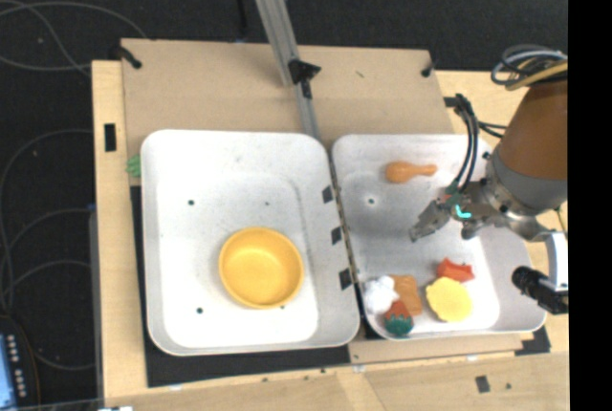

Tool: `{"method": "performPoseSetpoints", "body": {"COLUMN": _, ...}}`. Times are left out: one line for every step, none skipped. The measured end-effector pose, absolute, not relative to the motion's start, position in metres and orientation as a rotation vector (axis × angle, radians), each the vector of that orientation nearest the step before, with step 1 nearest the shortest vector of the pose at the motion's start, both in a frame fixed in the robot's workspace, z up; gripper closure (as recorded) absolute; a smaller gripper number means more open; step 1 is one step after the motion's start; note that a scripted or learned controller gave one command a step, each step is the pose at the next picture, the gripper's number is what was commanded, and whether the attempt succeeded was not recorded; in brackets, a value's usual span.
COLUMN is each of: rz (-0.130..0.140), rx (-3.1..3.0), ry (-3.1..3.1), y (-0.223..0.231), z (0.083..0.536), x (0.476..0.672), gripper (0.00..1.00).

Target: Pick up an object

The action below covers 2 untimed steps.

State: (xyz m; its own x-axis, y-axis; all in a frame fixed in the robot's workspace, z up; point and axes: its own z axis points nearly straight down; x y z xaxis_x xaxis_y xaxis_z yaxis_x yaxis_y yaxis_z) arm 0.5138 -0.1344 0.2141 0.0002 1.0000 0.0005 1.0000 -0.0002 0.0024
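The right bin [382, 237] holds several small objects. An orange drumstick-shaped piece [409, 172] lies near its far side. Along the near edge are a red-orange piece [455, 270], a yellow round piece [449, 301], an orange piece [409, 293], a white lump [380, 292] and a small green piece [398, 326]. My gripper [446, 227] hangs over the middle of the right bin, between the drumstick and the near cluster. Its fingers are spread open with nothing between them.
The left bin [182, 208] holds a yellow bowl [260, 267]. A grey metal pole [277, 27] slants up from the far side where the two bins meet. The arm's orange band [535, 127] stands over the right bin's right edge.
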Motion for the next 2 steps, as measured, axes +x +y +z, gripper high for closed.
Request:
{"method": "performPoseSetpoints", "body": {"rz": -0.007, "rx": 2.225, "ry": 2.222, "y": -0.139, "z": 0.151, "x": 0.512, "gripper": 0.0}}
{"method": "performPoseSetpoints", "body": {"rz": 0.0, "rx": 2.221, "ry": 2.219, "y": -0.14, "z": 0.101, "x": 0.513, "gripper": 0.0}}
